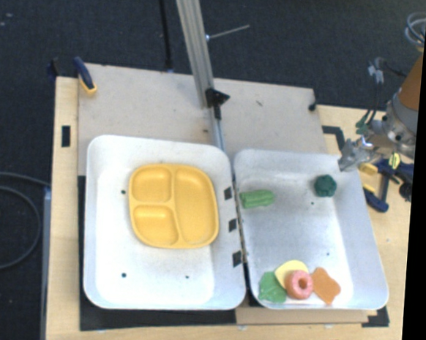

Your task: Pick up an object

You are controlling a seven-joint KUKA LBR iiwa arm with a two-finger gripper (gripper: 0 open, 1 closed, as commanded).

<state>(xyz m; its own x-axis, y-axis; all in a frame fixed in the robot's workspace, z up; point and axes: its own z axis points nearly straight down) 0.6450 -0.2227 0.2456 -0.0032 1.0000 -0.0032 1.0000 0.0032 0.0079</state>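
The right bin [296, 231] holds several small things. A light green cylinder [256, 199] lies by its left wall. A dark green ball [325, 185] sits near the far right corner. At the near edge a pink ring [299, 284] rests against a yellow piece [291, 269], with a green piece [271, 288] to the left and an orange piece [326, 286] to the right. My gripper [351, 156] hangs over the bin's far right rim, just up and right of the ball, with nothing seen in it.
The left bin [102, 267] bears a yellow divided plate [173, 204]. A metal pole [197, 47] rises from the bench behind the bins. Blue clamps [378, 193] stand by the right bin's right side, under the arm [405, 107].
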